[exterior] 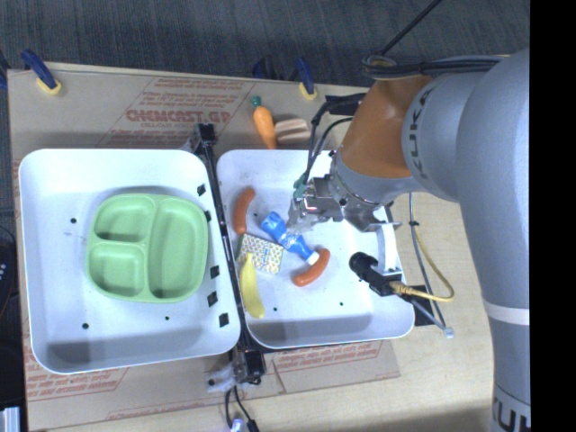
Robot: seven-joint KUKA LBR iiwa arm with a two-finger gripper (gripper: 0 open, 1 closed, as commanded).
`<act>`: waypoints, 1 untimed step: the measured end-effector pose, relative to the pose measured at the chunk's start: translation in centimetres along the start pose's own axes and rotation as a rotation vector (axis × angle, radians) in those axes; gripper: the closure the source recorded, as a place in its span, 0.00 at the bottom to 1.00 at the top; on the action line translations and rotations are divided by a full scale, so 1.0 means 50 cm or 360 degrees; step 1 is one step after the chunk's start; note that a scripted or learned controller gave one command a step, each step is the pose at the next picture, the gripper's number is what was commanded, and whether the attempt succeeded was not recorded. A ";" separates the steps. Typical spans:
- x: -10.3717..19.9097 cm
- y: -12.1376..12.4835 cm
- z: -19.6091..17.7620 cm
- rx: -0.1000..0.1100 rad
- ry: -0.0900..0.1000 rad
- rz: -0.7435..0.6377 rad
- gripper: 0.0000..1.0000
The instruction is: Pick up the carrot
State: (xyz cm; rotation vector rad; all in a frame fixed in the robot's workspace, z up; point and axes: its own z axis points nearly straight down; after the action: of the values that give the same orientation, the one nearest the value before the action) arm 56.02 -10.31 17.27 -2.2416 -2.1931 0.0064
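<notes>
- Overhead, we log the grey arm (468, 151) with its orange band reaching in from the right, its wrist low over the right bin (360, 318).
- Fingers (304, 207): we see them hanging above the blue object (290, 237); the wrist body masks them and we cannot tell whether they are spread or closed. We see nothing between them.
- Carrot (263, 124): orange with a green tip, lying on the cardboard outside the right bin's far rim, up and to the left of the fingers and well apart from them. It touches no part of the arm.
- Just right of the carrot, a tan block (292, 131) lies on the same cardboard, above the fingers.
- Left of the fingers, inside the right bin, we note an orange-red sausage (242, 209) lying near the bin's left wall.
- Below the fingers, a second sausage (310, 269) lies tilted, touching the lower end of the blue object.
- Below-left of the fingers, a patterned square packet (262, 253) sits just beside the blue object, and a banana (251, 291) lies further below-left, along the bin's left wall.
- Far left of the fingers, the left bin (45, 241) holds a green divided plate (148, 246).
- Both bins rest on cardboard on the counter (450, 367).
</notes>
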 end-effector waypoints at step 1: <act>0.063 0.114 -0.253 -0.0010 -0.0003 -0.0082 1.00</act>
State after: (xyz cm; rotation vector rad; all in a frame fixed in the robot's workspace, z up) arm 61.87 -7.28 29.89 -2.1883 -2.2539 0.0017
